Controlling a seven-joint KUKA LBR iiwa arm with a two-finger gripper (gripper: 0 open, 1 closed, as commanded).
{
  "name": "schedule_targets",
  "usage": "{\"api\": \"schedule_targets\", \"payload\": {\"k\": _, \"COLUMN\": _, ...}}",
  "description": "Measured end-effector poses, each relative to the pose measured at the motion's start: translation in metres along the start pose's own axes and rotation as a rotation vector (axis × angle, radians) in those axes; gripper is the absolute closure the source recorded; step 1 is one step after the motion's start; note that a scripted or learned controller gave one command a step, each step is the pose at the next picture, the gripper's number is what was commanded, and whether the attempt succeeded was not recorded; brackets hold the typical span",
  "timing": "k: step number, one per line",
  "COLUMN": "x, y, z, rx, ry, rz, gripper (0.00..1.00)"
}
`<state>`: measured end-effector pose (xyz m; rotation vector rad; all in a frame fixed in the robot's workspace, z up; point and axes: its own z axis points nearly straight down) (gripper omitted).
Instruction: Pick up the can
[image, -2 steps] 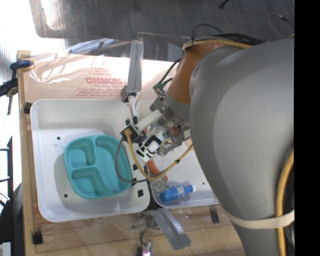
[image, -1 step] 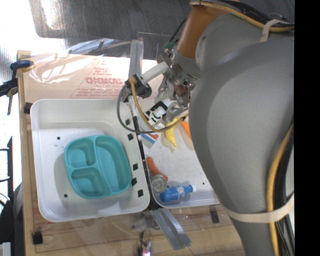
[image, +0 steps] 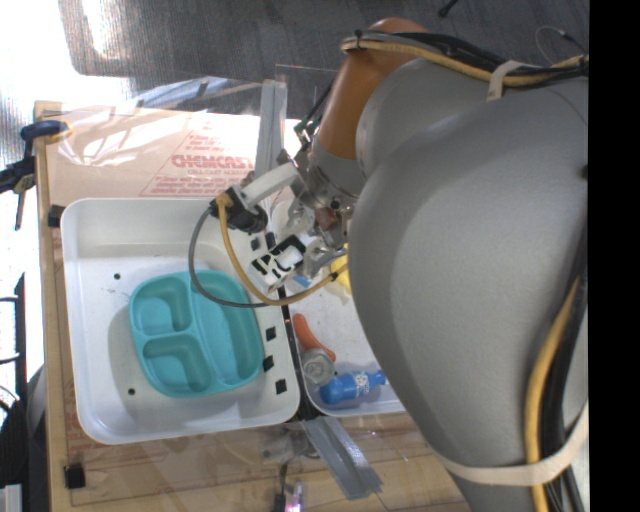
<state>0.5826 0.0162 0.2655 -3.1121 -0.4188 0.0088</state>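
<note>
- Right now, from my remote seat, the grey arm (image: 470, 260) covers most of the right side of the camera view, its orange band (image: 350, 95) up top.
- The gripper (image: 285, 262) sits low over the divide between the two bins, wrapped in cables; I cannot tell its state.
- The left bin (image: 90, 300) holds a teal divided tray (image: 195, 335), lying flat with three compartments.
- In the right bin (image: 345, 408), a sliver of which shows below the arm, I see a blue bottle (image: 352, 388) on its side, a greyish round top (image: 318, 370) just beside it and an orange piece (image: 315, 345) above that.
- I cannot pick out the can for certain; the greyish round top may be it, but the arm hides much of that bin.
- A pinkish printed sheet (image: 160, 160) lies behind the left bin.
</note>
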Motion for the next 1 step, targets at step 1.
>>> {"api": "schedule_targets", "payload": {"k": 1, "x": -0.0696, "y": -0.0784, "z": 0.0230, "rx": -0.001, "ry": -0.001, "rz": -0.044, "gripper": 1.00}}
